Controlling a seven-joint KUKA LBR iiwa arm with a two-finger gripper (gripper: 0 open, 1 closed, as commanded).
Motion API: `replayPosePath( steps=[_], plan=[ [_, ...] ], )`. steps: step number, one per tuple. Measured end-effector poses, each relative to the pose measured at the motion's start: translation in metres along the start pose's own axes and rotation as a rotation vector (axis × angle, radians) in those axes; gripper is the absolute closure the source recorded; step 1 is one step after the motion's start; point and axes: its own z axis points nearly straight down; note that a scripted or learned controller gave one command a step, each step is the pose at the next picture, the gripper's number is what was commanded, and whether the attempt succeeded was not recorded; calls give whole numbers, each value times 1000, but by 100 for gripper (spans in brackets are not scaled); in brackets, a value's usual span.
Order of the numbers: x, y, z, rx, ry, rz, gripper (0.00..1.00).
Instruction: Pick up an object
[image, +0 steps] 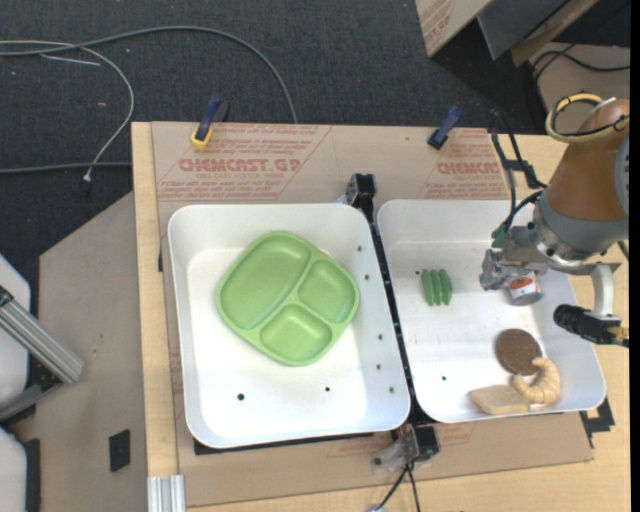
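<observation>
On dark carpet, a cardboard-topped bench (250, 155) bears two white bins (200, 400); the tool's (510, 275) state I cannot tell.

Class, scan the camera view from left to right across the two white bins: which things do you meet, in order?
Green divided plate in the left bin → green pods in the right bin → the end effector, above the far right of that bin. The brown disc, croissant and pale wedge overlap in order, so they are left out.
</observation>
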Motion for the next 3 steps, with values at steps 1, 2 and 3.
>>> replayPosePath(
  steps=[1, 2, 3],
  plan=[
    [8, 4, -60, -7, -3, -2, 100],
    [19, 4, -113, -5, -2, -3, 100],
    [19, 5, -152, -6, -3, -2, 100]
  ],
)
